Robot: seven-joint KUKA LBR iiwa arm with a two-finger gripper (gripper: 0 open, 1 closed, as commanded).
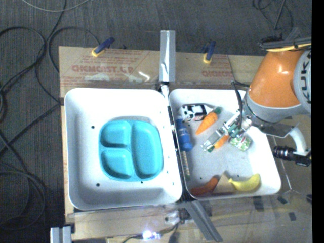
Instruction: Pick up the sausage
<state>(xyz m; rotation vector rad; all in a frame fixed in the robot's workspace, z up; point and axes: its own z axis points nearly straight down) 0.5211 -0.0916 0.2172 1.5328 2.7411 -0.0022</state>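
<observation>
The sausage (pixel 205 187) is a reddish-brown curved piece lying against the front wall of the right bin (pixel 263 158), just left of a yellow banana (pixel 246 183). My gripper (pixel 221 137) hangs low over the middle of that bin, reaching in from the right under the arm's orange band (pixel 276 80). It is well behind the sausage and apart from it. A small orange piece (pixel 220 143) lies right at the gripper's tip; I cannot tell whether it is held.
Also in the right bin are a carrot (pixel 207 121), a black-and-white toy (pixel 192 111) at the back, and a blue object (pixel 183 135) along the left wall. The left bin (pixel 81 135) holds a blue divided tray (pixel 131 149).
</observation>
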